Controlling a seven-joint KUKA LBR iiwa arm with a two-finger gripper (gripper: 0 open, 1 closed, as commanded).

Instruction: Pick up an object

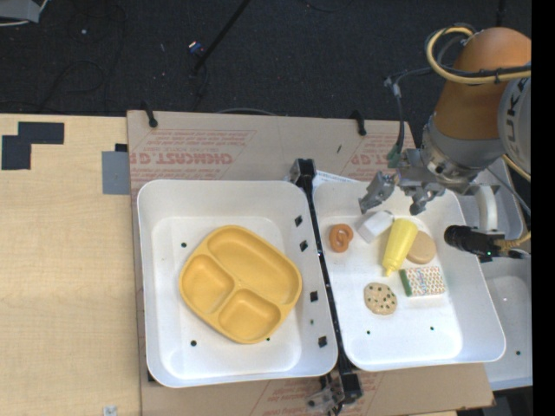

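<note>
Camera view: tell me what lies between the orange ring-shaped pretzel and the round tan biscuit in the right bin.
In the camera view, between the pretzel and the biscuit lie a yellow mustard bottle and a small white block.

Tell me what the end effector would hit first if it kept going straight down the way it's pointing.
Probably the small white block, which lies just below the open end effector in the right bin. The yellow mustard bottle sits right beside it, and depth from this slanted view is uncertain.

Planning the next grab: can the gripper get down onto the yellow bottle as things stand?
Probably yes. The gripper hangs open just above the bottle with nothing over it. The white block and tan round piece sit close beside the bottle, so the fingers may bump them.
</note>
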